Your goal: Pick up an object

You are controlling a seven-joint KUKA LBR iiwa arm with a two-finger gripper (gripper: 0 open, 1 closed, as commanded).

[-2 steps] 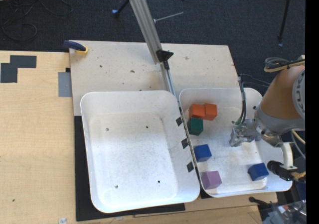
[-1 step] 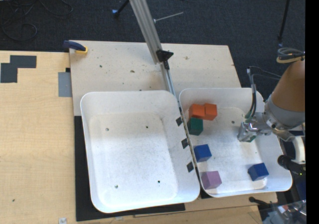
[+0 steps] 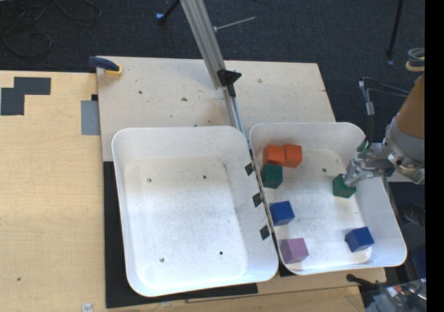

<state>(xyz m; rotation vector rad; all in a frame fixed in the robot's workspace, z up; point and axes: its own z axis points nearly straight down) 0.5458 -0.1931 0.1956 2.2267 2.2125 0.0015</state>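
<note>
A pale wooden bench (image 3: 208,89) stands on dark carpet strewn with cables, bearing two shallow white bins side by side under your camera. The left bin (image 3: 132,165) shows you its bare floor. The right bin (image 3: 316,134) holds the blocks: two orange blocks (image 3: 283,154) touching at its near-left corner, a dark green block (image 3: 272,176) just below them, a blue block (image 3: 282,212) further down along the divider, a purple block (image 3: 294,249) at the bin's lower left, and a second blue block (image 3: 359,238) at lower right. A slanted aluminium rail (image 3: 205,33) rises over the seam between the bins. From your right, the arm (image 3: 411,130) reaches over the right bin's edge; its gripper (image 3: 351,177) sits at a green block (image 3: 343,186) near the right wall, touching it from above. Whether that block is actually in its grasp, you cannot tell at this angle.
</note>
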